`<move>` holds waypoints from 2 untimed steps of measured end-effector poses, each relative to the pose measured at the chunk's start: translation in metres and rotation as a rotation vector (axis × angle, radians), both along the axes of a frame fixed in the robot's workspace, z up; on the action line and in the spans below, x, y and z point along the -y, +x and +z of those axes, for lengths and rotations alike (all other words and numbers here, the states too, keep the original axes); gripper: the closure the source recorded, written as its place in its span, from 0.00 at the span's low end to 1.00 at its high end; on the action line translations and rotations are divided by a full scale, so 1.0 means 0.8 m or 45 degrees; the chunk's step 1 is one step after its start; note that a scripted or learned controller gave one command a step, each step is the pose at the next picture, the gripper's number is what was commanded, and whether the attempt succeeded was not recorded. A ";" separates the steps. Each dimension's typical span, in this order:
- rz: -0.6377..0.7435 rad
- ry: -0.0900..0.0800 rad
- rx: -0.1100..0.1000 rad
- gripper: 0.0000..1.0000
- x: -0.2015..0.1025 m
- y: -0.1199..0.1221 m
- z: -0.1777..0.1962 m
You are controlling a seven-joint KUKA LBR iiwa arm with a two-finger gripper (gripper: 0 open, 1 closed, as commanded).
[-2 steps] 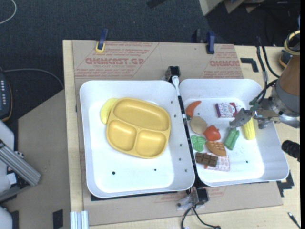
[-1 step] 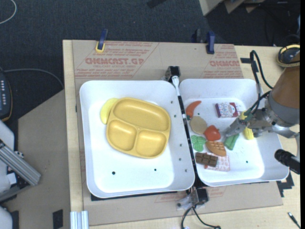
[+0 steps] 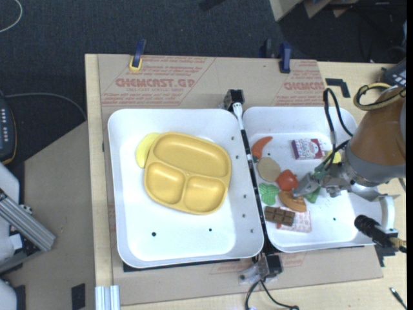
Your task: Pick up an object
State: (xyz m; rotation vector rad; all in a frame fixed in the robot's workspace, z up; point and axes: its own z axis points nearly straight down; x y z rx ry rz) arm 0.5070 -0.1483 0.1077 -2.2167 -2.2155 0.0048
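A cluster of small toy foods lies in the right shallow white plastic bin (image 3: 335, 228): a red tomato-like ball (image 3: 287, 180), an orange crescent piece (image 3: 294, 203), a round tan disc (image 3: 268, 169), a curved red-orange slice (image 3: 261, 146), a brown chocolate-bar block (image 3: 279, 216) and a small maroon and white packet (image 3: 306, 148). The gripper (image 3: 310, 187) hangs low over this bin, just beside the red ball and the orange crescent; whether it is wide or narrow cannot be told. The grey arm with its orange band (image 3: 382, 137) reaches in from the right. In the left white bin (image 3: 129, 192) rests a yellow three-section plastic plate (image 3: 187, 172), with a yellow rounded piece (image 3: 145, 148) peeking from under its left edge. Both bins sit on a brown paper-covered tabletop (image 3: 193, 76).
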 end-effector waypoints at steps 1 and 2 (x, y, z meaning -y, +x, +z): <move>-0.001 -0.003 0.026 0.00 -0.001 0.006 -0.023; -0.001 -0.005 0.012 1.00 0.000 0.001 -0.016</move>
